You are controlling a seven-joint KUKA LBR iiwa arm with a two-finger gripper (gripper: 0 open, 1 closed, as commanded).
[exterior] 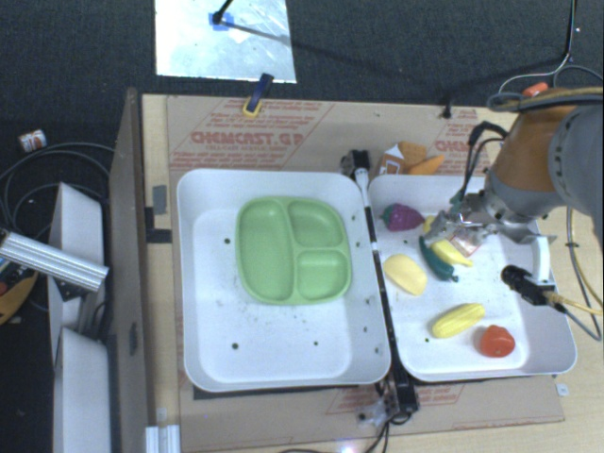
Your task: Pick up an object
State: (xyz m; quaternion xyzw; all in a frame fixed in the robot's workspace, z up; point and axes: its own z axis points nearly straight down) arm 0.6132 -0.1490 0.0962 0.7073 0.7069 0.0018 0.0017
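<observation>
Dark green plastic vegetable [440, 259] lay in the right white bin [557, 347], just beside a pale yellow lemon-shaped toy [405, 274]. My jaws [451, 236] hovered just above it; whether they were parted I cannot tell. Descent seemed next.

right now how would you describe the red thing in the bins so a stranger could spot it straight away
Look at the right-hand white bin, the one that the arm reaches into. Go to its near right corner, just right of the long yellow piece. The red item there is small and roundish, the only red thing in the bin, and lies well clear of the hand.
</observation>
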